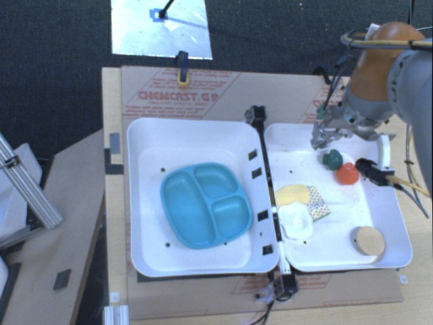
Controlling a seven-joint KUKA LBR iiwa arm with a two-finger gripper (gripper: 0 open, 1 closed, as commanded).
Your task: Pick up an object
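The arm (396, 66) reaches in from the upper right, its orange band uppermost and wrist angled down-left; the jaws (323, 139) hang over the right bin (392, 208), whether open or closed I cannot tell; just below them lies a green object (332, 158), a red ball (348, 173) beside it.

Two bins sit side by side on the bench. The left bin (145, 141) holds a divided tray (205, 204) near its middle. In the right bin (392, 215), a ball (348, 173) lies just right of a small lump (332, 158) at the back; a sponge (292, 195), cup (295, 221) and patterned pouch (318, 205) cluster by the left wall; a disc (369, 240) lies at the front right.
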